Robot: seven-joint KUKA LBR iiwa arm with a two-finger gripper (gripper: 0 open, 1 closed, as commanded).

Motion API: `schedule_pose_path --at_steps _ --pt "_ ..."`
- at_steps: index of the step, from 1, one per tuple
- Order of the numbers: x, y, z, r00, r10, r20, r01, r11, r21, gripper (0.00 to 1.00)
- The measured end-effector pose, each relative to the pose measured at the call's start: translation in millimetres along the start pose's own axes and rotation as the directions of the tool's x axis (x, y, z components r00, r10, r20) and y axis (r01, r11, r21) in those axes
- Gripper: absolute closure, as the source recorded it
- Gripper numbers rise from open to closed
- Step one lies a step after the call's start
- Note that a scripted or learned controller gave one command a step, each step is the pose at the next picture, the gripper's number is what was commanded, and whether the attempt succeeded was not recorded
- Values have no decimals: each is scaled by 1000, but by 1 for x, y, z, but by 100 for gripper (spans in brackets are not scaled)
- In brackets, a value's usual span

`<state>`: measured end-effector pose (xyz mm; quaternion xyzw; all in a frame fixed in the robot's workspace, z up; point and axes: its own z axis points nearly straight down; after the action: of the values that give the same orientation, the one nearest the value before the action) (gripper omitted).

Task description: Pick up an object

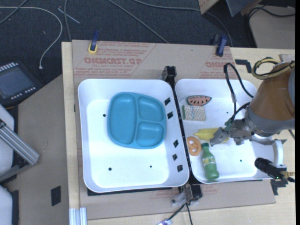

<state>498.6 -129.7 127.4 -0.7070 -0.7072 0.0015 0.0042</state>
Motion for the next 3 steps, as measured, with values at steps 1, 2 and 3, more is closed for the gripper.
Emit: schedule_pose_path --at_steps 1,2,3 --pt "-1 2 -15 1000 1 2 -1 1000 -8 100" --pt "2 2 -79 1000 -1 5 1 1000 -16 100" --pt "3 5 -122 1000 -1 5 1 1000 -15 100"
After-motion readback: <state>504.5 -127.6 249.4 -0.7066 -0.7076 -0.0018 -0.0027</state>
